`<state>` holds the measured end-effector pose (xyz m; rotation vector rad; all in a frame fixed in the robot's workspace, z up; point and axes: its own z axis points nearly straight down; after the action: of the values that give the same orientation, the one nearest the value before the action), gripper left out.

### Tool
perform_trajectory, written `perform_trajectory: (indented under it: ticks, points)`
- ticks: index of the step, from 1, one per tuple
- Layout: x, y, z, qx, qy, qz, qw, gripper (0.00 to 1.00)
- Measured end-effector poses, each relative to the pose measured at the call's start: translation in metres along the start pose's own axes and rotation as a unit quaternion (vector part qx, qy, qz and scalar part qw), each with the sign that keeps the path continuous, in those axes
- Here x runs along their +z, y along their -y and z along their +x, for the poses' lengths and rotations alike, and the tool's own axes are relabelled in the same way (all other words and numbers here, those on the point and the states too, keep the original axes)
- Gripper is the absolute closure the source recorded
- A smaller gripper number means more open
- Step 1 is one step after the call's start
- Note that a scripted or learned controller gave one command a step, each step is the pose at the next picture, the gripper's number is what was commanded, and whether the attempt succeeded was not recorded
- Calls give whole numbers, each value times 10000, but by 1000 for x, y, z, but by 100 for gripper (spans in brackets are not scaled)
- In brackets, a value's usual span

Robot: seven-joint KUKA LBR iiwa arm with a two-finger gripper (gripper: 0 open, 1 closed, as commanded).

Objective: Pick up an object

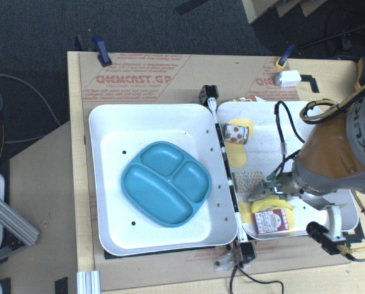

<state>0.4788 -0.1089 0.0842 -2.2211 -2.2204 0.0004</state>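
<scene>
My gripper (273,187) is low in the right bin (262,112), reaching in from the right below the orange wrist band. It hovers right over a yellow banana-like piece (269,203) and beside a speckled grey sponge-like pad (247,180). Just in front of them lies a red and white packet (272,221). Farther back in the same bin a yellow cup with a red print (238,132) lies on its side, with a pale yellow object (237,155) below it. The arm hides part of the bin's right half.
The left bin (103,124) holds a blue divided plate (165,183). A black cable (283,127) loops over the right bin near the wrist. Blue clamps (101,50) grip the bench's back edge. A black divider (222,158) runs between the bins.
</scene>
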Motion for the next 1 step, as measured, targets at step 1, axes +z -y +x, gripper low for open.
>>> perform_trajectory:
  ticks: [1]
  points:
    - [0,0,15,-5,-5,3,10000,0]
